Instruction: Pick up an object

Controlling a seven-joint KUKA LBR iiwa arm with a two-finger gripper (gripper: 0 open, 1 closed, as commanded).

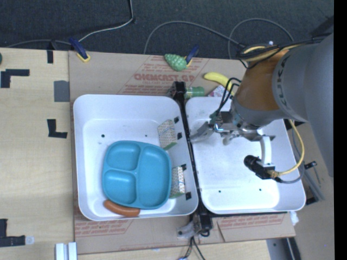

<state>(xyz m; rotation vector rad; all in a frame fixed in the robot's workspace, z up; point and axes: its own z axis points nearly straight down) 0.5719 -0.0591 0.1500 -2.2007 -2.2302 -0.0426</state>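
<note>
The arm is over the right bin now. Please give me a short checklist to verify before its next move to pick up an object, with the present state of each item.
1. Object to pick lies in reach: ok. The blue plate, an orange sausage and small packets lie in the left bin.
2. Arm stands over an object: not ok. It hangs over the right bin, away from them.
3. Gripper holds something: cannot tell.
4. Divider between bins free of the gripper: cannot tell; the gripper sits close to it.
5. Yellow cable near the wrist hangs loose: ok.
</note>
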